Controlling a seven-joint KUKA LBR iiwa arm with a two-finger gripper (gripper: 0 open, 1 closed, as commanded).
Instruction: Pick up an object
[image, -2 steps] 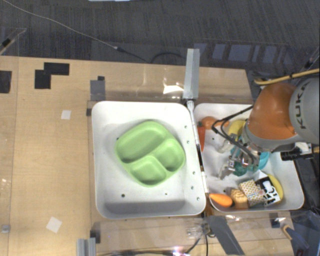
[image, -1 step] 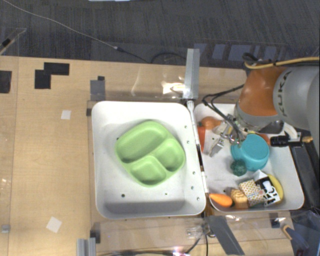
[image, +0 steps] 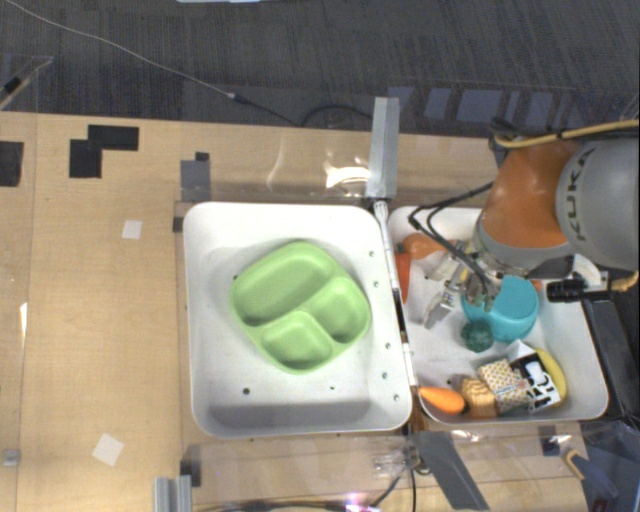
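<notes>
My gripper (image: 455, 300) hangs over the middle of the right bin (image: 590, 390), below the grey arm with its orange band. It stands open, with nothing visible between its fingers. Just to its right, a blue cup (image: 512, 308) lies close to one finger. A small teal object (image: 478, 336) sits at the cup's lower left. At the bin's left wall lies a red-orange piece (image: 402, 270), partly hidden by the wall.
Along the right bin's front edge lie an orange carrot (image: 442, 400), a tan cracker-like block (image: 494, 384), a black-and-white item (image: 536, 378) and a banana (image: 555, 374). The left bin (image: 215, 400) holds a green divided plate (image: 300, 305). A metal post (image: 383, 150) stands between the bins.
</notes>
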